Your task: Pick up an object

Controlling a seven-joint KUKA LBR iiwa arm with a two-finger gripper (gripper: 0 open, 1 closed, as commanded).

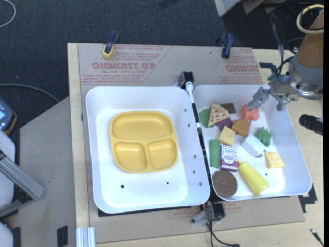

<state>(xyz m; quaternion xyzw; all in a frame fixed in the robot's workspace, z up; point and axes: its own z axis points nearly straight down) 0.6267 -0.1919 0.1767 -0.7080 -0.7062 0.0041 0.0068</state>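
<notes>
Gripper (268, 100) over right bin (298, 153), far side; fingers spread wide, holding nothing. Red toy (250, 113) just beside left finger; long axis unclear.

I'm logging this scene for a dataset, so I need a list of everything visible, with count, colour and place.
bins: two, white, side by side on the bench
divided tray: one, yellow, in the left bin
pizza slice: one, yellow and red, right bin, far side
bottle: one, yellow, right bin, near side
round cookie: one, brown, right bin, near corner
green stick: one, right bin, left edge
red piece: one, right bin, below the gripper
clamps: two, blue, bench's far edge
gripper: one, grey, over the right bin's far side
</notes>
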